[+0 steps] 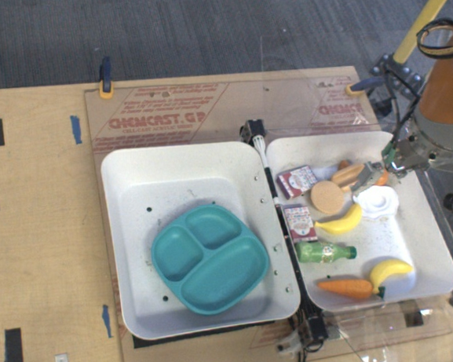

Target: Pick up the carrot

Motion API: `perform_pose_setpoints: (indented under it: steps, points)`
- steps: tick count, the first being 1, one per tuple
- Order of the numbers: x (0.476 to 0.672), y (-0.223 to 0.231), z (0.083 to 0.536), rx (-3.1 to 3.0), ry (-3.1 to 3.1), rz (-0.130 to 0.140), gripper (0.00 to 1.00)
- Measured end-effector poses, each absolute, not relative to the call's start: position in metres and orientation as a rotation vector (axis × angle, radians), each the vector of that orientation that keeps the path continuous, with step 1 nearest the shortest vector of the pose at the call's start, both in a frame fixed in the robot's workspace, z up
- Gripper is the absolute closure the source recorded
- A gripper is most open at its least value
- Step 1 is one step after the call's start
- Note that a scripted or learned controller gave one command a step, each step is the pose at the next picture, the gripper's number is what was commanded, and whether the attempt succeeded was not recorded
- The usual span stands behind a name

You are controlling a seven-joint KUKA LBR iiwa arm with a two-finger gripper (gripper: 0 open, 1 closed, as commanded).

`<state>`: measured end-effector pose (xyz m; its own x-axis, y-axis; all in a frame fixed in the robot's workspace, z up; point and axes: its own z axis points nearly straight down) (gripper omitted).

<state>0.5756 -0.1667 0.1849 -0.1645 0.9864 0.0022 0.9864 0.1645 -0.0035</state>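
Note:
The carrot is orange with a green stub at its right end. It lies on its side along the near wall of the right bin, just left of a yellow lemon. My gripper hangs over the far right part of that bin, near a white cup and well away from the carrot. The grey arm with its orange band rises behind it at the right edge.
The right bin also holds a banana, a green bottle, a tan round disc, a bun and two small red-and-white cartons. A teal divided plate lies in the left bin.

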Motion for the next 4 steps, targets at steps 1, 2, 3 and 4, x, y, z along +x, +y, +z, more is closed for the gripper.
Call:
perform_pose_setpoints:
  steps: [1,2,3,4]
  points:
    - [0.648,-0.176,0.090,-1.967,-2.468,-0.011,0.00]
    - [0.610,-0.216,0.090,-1.895,-2.507,-0.023,0.00]
    - [0.638,-0.199,0.089,-2.530,-1.859,-0.020,0.00]
    - [0.569,-0.176,0.088,-2.585,-1.787,-0.003,0.00]
